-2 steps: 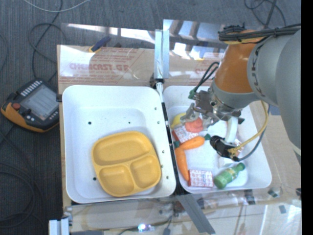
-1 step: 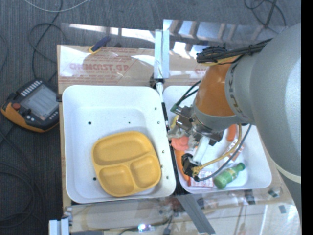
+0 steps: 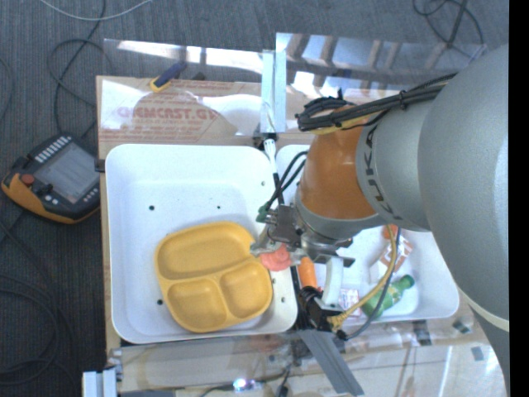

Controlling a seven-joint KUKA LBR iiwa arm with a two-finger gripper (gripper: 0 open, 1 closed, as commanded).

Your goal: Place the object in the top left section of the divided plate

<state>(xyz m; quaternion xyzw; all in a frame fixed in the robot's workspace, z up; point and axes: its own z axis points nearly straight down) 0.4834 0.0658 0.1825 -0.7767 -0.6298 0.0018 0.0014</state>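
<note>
robot lab | teach pendant [image 3: 54, 180] on carpet | loose cables [image 3: 91, 7]

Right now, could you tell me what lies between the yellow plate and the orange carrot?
In the camera view, a small pink-red object sits between the yellow plate and the carrot, at the plate's right edge.

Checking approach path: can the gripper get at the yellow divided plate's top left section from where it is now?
Probably yes. The gripper sits at the divided plate's right edge, a pink object by it; the top left section lies bare, with nothing between.
</note>
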